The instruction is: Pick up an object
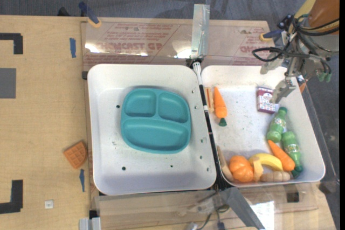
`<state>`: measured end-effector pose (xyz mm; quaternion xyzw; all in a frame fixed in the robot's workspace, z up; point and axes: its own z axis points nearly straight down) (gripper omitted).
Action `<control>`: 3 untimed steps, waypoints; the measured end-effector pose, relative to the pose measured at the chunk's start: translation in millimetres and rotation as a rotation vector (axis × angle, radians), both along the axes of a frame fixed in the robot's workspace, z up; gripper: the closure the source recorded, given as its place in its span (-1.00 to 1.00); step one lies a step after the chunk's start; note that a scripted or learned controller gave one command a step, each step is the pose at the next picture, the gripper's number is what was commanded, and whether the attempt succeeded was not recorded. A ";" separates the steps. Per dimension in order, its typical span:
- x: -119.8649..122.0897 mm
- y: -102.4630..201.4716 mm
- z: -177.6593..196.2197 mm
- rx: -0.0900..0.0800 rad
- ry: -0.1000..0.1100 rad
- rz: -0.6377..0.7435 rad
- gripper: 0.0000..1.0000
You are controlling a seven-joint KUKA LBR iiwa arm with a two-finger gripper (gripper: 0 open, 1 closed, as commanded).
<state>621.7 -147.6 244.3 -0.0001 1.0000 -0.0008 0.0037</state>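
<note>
In the right bin (pixel 315 169), the jaws (pixel 282 90) hung just beside a small maroon packet (pixel 266 99), likely lined up to take it; whether they were spread could not be told. Nearby lay green bottles (pixel 283 134) and carrots (pixel 219 103). The teal tray (pixel 156 120) sat apart.
</note>
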 end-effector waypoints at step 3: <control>-135.8 -47.9 -155.2 0.000 -0.002 -0.074 -1.00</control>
